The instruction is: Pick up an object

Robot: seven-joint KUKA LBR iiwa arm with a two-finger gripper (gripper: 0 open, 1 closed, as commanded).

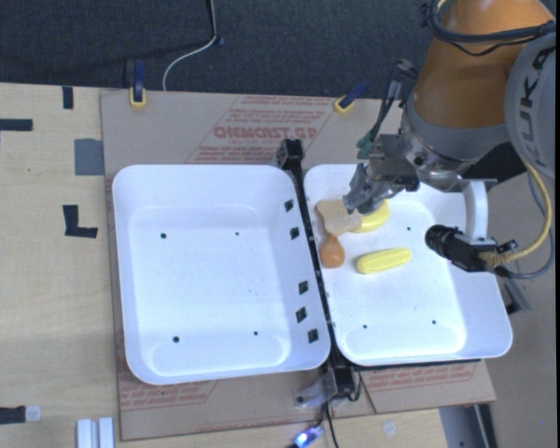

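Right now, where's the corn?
The corn lies in the right bin, near its middle, just right of the orange piece and below the gripper.

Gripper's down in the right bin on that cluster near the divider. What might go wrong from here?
1. The gripper sits where the tan piece and a yellow piece touch, so it may nudge both and grasp neither.
2. The small orange piece lies against the divider; a push could wedge it there.
3. The yellow corn lies apart, likely unaffected.
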